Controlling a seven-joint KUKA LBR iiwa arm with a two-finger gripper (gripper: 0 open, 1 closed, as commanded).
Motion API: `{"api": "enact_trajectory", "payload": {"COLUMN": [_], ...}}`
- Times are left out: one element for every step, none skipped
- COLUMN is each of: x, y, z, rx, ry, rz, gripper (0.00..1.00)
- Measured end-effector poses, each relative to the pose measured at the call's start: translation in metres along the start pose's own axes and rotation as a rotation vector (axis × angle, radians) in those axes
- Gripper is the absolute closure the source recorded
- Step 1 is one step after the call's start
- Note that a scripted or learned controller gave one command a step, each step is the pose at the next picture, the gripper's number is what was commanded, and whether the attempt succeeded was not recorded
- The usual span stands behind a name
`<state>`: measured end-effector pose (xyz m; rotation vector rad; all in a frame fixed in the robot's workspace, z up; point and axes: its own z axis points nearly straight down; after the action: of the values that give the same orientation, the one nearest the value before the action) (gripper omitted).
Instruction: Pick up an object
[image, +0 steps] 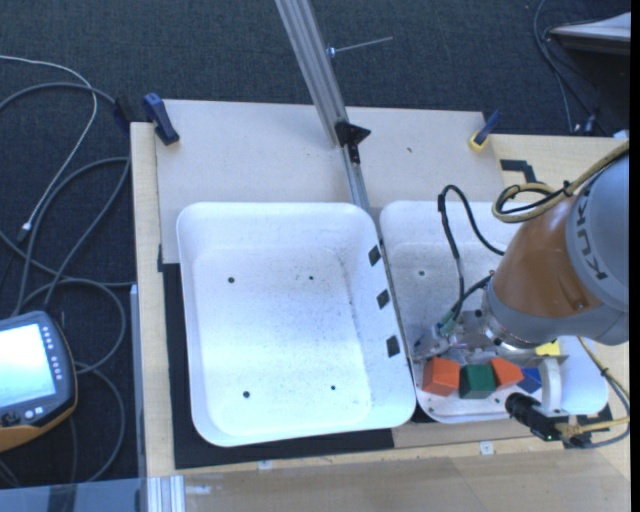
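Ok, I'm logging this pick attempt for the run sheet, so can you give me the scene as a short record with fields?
arm: grey with orange band, reaching in from the right over the right bin
gripper: low over the near end of the right bin, fingers hidden by the wrist
objects under it: orange block, green block, a blue piece, a yellow piece
left bin: white, speckled
grasp: cannot tell
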<state>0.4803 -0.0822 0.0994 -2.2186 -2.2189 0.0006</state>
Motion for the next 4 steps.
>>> {"api": "enact_trajectory", "payload": {"x": [0.000,-0.001,0.000,0.064], "y": [0.072,0.018,0.021,0.120], "z": [-0.001,0.000,-0.010,-0.105], "rx": [-0.009,0.003,-0.003,-0.017], "ry": [-0.003,0.000,0.000,-0.002], "rz": [-0.004,0.002,-0.001,-0.010], "gripper": [0.00,0.00,1.00,1.00]}}
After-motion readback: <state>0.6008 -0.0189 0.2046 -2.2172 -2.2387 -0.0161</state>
